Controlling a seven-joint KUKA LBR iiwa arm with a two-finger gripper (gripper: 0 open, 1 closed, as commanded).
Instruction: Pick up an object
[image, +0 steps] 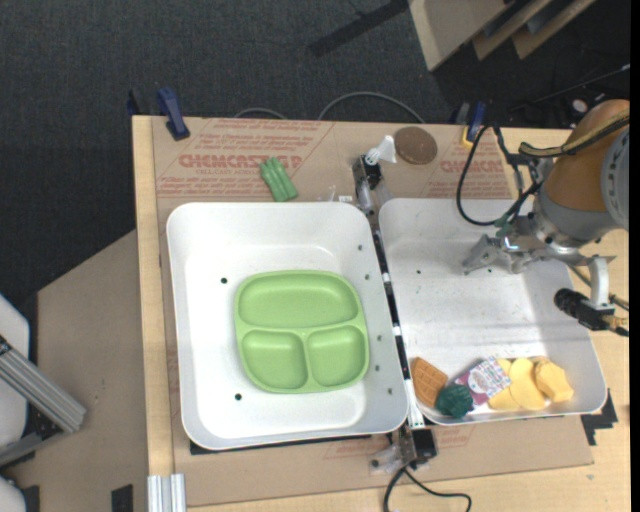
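Along the near wall of the right bin (440, 300) lie a brown waffle-like piece (429, 376), a dark green lump (455, 401), a pink and white packet (487, 377) and yellow pieces (533, 385). My gripper (497, 262) hangs over the far part of that bin, well away from these objects. It is open, and nothing sits between its fingers. The orange-banded arm (590, 170) comes in from the right.
The left bin (200, 330) holds a green divided plate (300, 331). On the bench behind the bins lie a green clip-like item (279, 181) and a brown disc (415, 146). Black cables (480, 170) hang beside the arm.
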